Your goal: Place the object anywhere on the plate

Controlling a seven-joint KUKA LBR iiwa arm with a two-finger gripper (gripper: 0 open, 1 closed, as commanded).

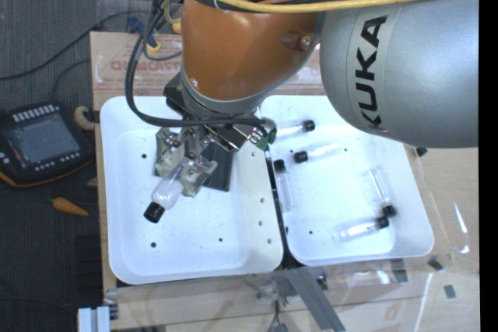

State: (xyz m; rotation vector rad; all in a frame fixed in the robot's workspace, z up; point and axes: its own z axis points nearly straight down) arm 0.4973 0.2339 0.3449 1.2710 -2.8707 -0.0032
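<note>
A: Start at the left. What lies off the bench?

B: A black handheld pendant [40, 144] with a grey screen sits on the dark floor, well left of the bins. Just nearer than it lies a small orange thing [70, 206], too small to tell what it is.

A: And the left bin?

B: The left bin [132, 260] is shallow and white, with a few dark specks on its floor. The gripper [180, 171] hangs over its middle, and between its metal fingers [167, 155] is a clear vial [166, 194] with a black cap. The fingers are clamped on the upper part of the vial; the capped end sticks out below them, pointing near and left, tilted. Whether the cap touches the bin floor I cannot tell.

A: What is above the gripper?

B: The orange band [237, 19] of the arm, with black and yellow cables looped over it, and the grey arm link [405, 58] reaching in from the right.

A: The right bin?

B: The right bin [412, 241] stands touching the left one. Several more clear vials lie in it, apart from each other: one at the far edge [296, 128], one just nearer [315, 155], and a capped vial at the near right [362, 227].

A: And behind?

B: A cardboard sheet [128, 66] at the far side of the bins.
</note>
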